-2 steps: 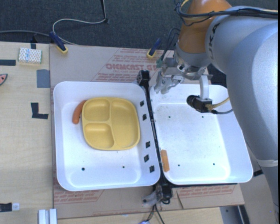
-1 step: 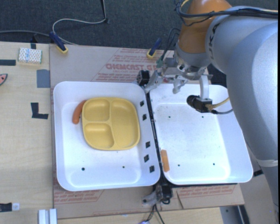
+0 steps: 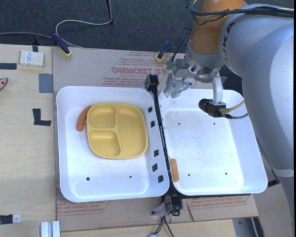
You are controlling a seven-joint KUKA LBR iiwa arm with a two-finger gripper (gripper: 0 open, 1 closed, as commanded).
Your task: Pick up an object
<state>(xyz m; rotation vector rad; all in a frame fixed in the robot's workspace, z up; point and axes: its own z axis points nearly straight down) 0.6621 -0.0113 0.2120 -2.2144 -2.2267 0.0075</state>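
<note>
The grey robot arm (image 3: 266, 73) with its orange band reaches in from the right and bends down toward the far edge of the right bin. Under it, the light wooden desk (image 3: 19, 132) carries a brown cardboard sheet (image 3: 103, 70) with red print, and on that sheet sit two shallow white plastic bins side by side. The left white bin (image 3: 74, 181) holds a yellow plastic plate (image 3: 117, 131) with three compartments, lying flat near the bin's middle. Just beside the plate's left rim lies a small orange sausage-shaped toy (image 3: 81, 119), touching or nearly touching the plate. The right white bin (image 3: 212, 152) has a second small orange sausage-shaped piece (image 3: 174, 170) lying against its left wall, near the front corner. The metal pincer (image 3: 176, 87) hangs over the far left corner of the right bin, close to the divider between the bins; whether it is open or closed I cannot tell, and nothing is visibly gripped in it. A small black cylindrical fitting (image 3: 210, 106) with a cable hangs beside the wrist above the right bin.
</note>
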